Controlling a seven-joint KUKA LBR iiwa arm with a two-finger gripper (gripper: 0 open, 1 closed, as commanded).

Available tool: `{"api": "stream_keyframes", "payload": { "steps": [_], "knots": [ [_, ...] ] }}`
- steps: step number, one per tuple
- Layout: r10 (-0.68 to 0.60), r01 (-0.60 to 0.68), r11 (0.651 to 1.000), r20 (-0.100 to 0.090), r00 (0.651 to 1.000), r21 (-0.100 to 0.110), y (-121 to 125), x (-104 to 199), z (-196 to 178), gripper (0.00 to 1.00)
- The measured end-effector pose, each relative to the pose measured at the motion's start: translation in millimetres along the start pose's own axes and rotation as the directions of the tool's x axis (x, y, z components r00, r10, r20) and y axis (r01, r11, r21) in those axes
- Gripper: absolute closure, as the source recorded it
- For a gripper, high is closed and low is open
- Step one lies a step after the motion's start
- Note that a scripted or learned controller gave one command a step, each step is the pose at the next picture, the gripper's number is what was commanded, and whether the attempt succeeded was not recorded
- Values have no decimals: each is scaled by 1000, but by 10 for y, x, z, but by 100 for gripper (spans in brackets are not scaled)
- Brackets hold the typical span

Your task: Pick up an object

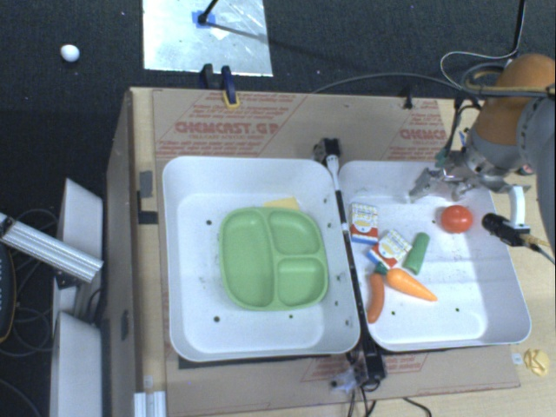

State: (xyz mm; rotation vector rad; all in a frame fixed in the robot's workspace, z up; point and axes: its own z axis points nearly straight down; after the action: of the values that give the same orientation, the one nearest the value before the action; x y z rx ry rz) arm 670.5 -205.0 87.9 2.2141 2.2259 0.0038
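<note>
The gripper (pixel 441 181) hangs over the far edge of the right bin (pixel 495 320), near its far right corner, fingers spread with nothing between them. The nearest candidate is the red tomato (pixel 456 219), just beside the gripper toward the bin's right edge and apart from the other items. Center the gripper over the tomato before descending, as a round body likely rolls off an off-center pinch. The carrots (pixel 408 284), green piece (pixel 417 253) and cartons (pixel 363 221) crowd the bin's center. A green tray (pixel 273 259) occupies the left bin (pixel 187 233).
</note>
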Motion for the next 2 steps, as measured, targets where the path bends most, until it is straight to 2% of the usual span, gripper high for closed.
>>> {"api": "stream_keyframes", "payload": {
  "steps": [2],
  "knots": [
    [0, 0, 1000, 0, 1000, 2, -7, 2, 16, 0]
  ]
}}
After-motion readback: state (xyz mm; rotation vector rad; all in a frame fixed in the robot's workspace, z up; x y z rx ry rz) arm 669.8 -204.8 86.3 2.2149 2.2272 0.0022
